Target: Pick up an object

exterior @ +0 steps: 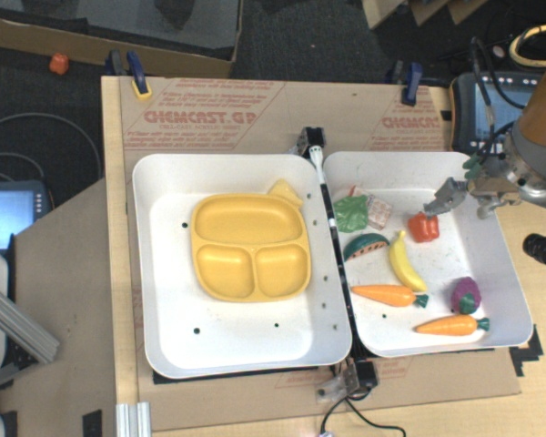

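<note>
A yellow divided tray fills the left bin. Right of the tray, in the right bin, lie banana and red pepper. Beside the pepper, the gripper hangs spread, holding nothing.

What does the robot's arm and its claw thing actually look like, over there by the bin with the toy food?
The arm comes in from the right as a rounded body, with an orange-tan band above a grey metal wrist. Dark cables loop behind it. The gripper is a small grey metal piece ending in two thin, flat fingers, plain and unmarked, over the right bin.
</note>
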